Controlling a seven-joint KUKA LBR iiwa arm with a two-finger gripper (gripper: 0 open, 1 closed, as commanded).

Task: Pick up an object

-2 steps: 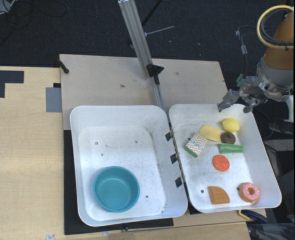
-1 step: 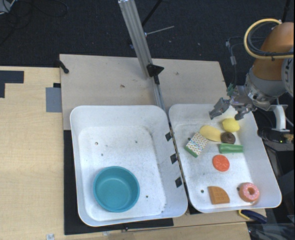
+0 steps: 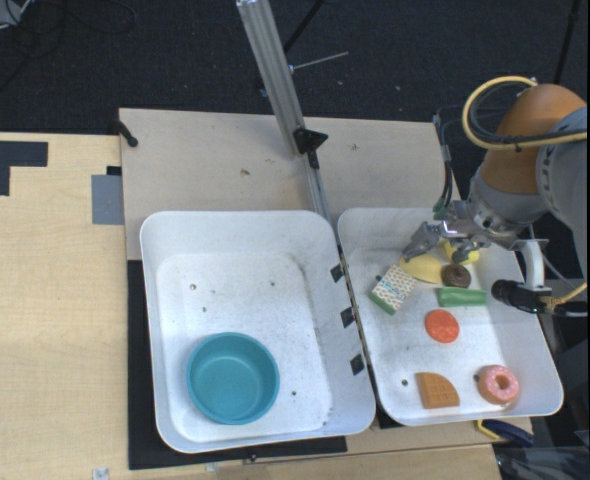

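My gripper [image 3: 433, 245] hangs over the far part of the right bin [image 3: 535, 388], open, just above a yellow banana-shaped toy [image 3: 425, 269], with nothing between its fingers. Beside the toy lie a green-and-white patterned block [image 3: 393, 288], a small brown ring [image 3: 457, 275] and a green bar [image 3: 461, 295]. Nearer the front are a red disc [image 3: 441, 326], an orange-brown wedge [image 3: 437, 390] and a pink doughnut [image 3: 497, 384].
The left bin [image 3: 175, 258] holds a teal bowl [image 3: 233, 376] at its front. A slanted metal rail [image 3: 275, 68] runs down to the gap between the bins. The arm's orange band [image 3: 535, 138] and cables stand at the right bin's far right.
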